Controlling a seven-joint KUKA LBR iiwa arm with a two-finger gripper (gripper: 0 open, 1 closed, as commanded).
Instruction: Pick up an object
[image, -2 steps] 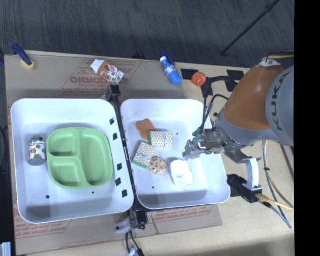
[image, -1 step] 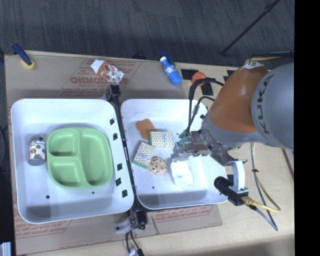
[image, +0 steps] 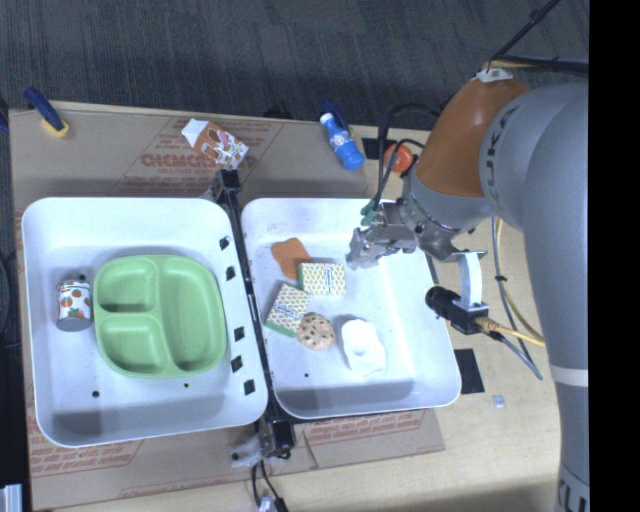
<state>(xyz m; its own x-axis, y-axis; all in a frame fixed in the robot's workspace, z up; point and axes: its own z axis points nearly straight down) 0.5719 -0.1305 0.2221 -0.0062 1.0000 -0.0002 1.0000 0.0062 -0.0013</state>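
Observation:
The right bin (image: 420, 370) holds an orange block (image: 290, 254), a patterned packet (image: 323, 279), a green-and-white packet (image: 288, 309), a cookie (image: 316, 330) and a white object (image: 362, 345). My gripper (image: 366, 247) hangs over the bin's upper middle, just right of the patterned packet and the orange block. Nothing shows between its fingers. The grey arm with its orange band (image: 470, 140) reaches in from the right.
The left bin (image: 40, 300) holds a green divided tray (image: 160, 314) and a small can (image: 74, 303). A blue clamp (image: 343, 141) and a snack packet (image: 215, 142) lie on the cardboard behind the bins. Cables hang at the right of the arm.

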